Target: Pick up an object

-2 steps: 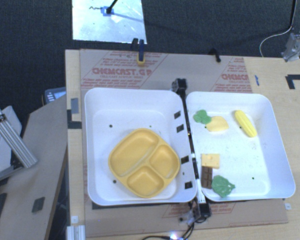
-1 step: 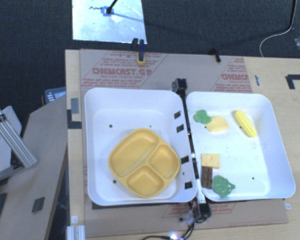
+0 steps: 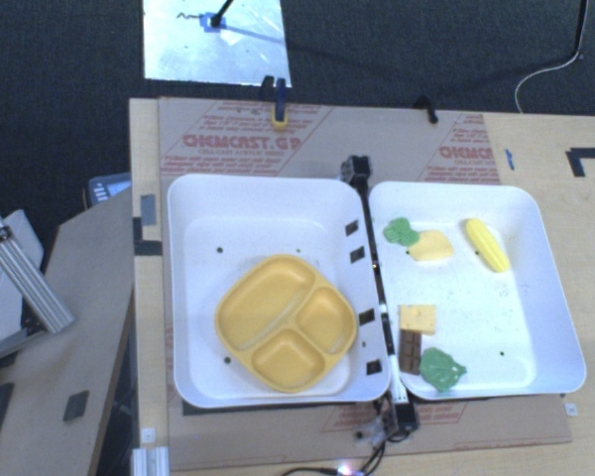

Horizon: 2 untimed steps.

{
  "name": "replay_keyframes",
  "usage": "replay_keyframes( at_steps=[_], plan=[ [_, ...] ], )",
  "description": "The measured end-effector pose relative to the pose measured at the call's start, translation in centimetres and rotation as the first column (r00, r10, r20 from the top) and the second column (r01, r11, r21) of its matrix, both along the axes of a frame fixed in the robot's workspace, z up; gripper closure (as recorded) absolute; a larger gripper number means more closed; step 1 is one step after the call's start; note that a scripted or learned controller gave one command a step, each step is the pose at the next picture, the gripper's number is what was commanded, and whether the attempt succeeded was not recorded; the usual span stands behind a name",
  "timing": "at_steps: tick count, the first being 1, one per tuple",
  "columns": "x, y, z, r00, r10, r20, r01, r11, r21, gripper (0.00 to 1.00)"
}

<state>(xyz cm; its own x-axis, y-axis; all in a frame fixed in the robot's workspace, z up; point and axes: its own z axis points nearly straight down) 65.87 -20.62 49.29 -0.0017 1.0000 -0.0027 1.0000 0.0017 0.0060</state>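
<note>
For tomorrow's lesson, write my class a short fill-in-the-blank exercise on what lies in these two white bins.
1. The yellow divided tray lies in the ____ bin.
2. The tray has ____ compartments.
3. The yellow corn cob lies in the ____ bin.
4. The brown block lies just below the ____ square.

Missing words: left; three; right; orange

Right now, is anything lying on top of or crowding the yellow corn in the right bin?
Nothing visible does. The yellow corn lies alone near the far right of the right bin, bare floor all around it. Its nearest neighbour, the pale yellow piece, sits apart to its left.
</note>
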Motion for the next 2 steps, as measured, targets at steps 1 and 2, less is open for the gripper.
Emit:
replay_keyframes(
  at_steps=[1, 2],
  plan=[
    [-0.3, 0.1, 4.4, 1.0, 0.003, 0.001, -0.003, 1.0, 0.0, 1.0],
    [-3.2, 0.0, 4.3, 1.0, -0.001, -0.004, 0.001, 1.0, 0.002, 1.0]
  ],
)
